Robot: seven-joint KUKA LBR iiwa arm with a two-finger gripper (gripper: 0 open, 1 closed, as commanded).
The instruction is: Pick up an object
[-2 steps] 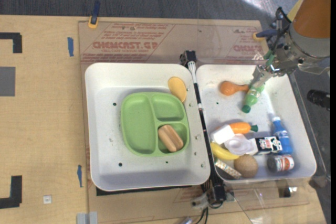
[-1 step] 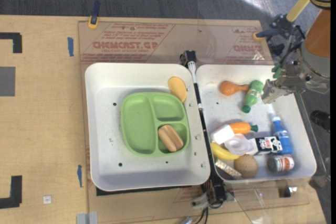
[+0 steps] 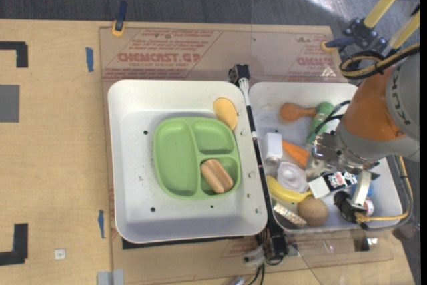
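While the arm (image 3: 377, 113) hangs over the right bin (image 3: 393, 207), its gripper (image 3: 333, 167) sits low in a pretty crowded pile, and honestly I can't tell how the claw is set, the wrist hides it. Stuff packed around it: an orange carrot-shaped piece (image 3: 295, 153) just to its left, a small white box (image 3: 273, 144) above a round white cup (image 3: 291, 176), a curved yellow banana (image 3: 287, 193), and a brown egg-shaped ball (image 3: 312, 210) near the front wall. Further back there's an orange spoon-like thing (image 3: 295, 111) next to a green bottle-ish object (image 3: 321, 118). A black and white printed item (image 3: 340, 179) lies right by the gripper.

Over in the left bin (image 3: 127, 163) sits a smooth green plastic divided plate (image 3: 190, 155), with a tan bread-roll shape (image 3: 217, 175) in its lower right compartment. A glossy yellow-orange oval (image 3: 225, 111) rests just off the plate's top right corner. Both bins look like matte white plastic with rounded corners.
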